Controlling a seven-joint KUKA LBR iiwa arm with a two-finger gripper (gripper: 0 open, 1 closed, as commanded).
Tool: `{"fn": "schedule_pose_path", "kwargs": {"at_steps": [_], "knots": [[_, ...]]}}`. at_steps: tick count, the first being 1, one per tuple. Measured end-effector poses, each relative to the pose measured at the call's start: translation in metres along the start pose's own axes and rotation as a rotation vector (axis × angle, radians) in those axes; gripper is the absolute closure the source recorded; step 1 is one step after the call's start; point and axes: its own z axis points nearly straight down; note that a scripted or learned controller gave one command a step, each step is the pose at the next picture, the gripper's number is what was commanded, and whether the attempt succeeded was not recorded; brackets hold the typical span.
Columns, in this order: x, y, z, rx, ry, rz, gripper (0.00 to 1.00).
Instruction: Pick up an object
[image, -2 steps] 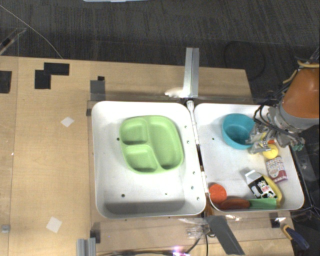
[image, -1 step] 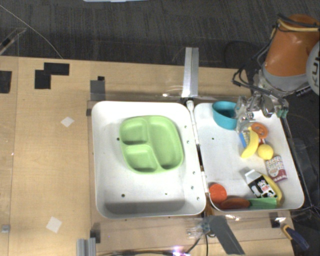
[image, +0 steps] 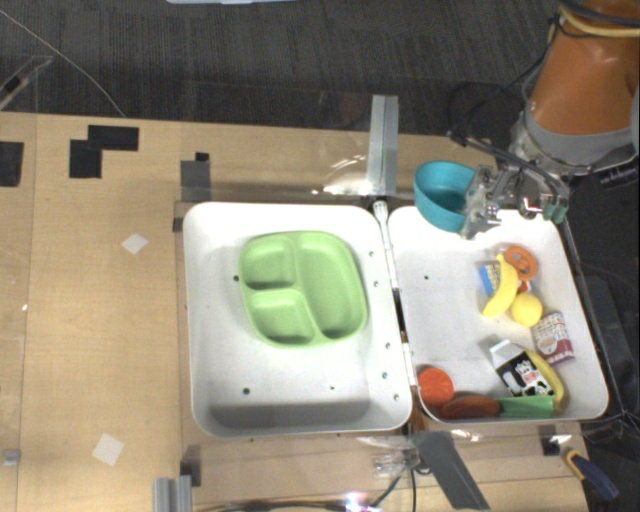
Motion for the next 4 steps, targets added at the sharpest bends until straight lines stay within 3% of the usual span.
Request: {"fn": "schedule_pose_path", "kwargs": {"at_steps": [3, 4], "knots": [[-0.005, 0.004, -0.035, -0.001, -0.021, -0.014, 1.0], [-0.021, 0.044, -0.006, -0.001, 0.006, 0.037, 1.0]]}}
